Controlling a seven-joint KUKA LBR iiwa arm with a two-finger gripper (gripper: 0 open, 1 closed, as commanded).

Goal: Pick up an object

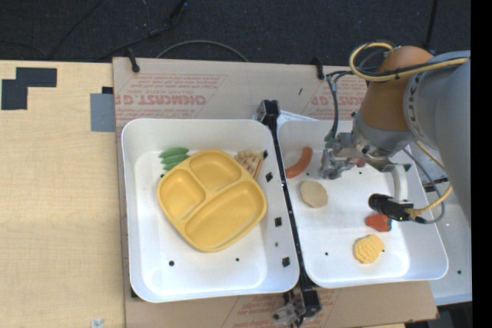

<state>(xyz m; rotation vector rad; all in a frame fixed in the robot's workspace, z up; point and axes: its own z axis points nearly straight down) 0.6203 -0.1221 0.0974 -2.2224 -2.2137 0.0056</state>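
My gripper hangs low over the back left part of the right bin. An orange-red sausage lies just to its left. A beige oval piece rests right below it, close to the tool. A small red piece and a yellow ridged piece lie further to the front right. I see nothing held by the gripper.
In the left bin sits a yellow divided plate, with a green item and a tan ridged item at its back edge. A black divider separates the bins. The arm covers the right bin's back right corner.
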